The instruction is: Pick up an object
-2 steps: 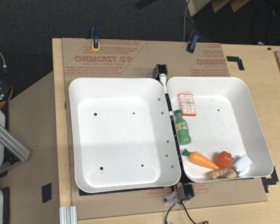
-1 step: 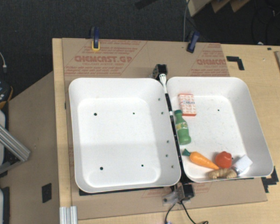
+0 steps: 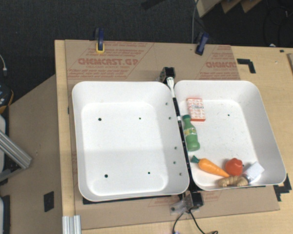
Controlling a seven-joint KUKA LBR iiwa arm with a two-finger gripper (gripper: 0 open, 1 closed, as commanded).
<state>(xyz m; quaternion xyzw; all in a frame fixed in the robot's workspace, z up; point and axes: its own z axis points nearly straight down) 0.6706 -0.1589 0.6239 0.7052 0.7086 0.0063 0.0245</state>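
Bottle (image 3: 190, 134) lies along right bin's (image 3: 244, 130) left wall, cap far; gripper state unclear.

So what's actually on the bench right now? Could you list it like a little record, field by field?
bench: brown board bearing two white bins side by side
left bin: shallow, white, small dark dots on its floor
right bin: holds all the objects
green bottle: lying by the right bin's left wall
red-and-white packet: just beyond the bottle
carrot: near the front edge
red round item: right of the carrot
tan root-like piece: at the front rim
white piece: front right corner
clamps: on the board's far edge
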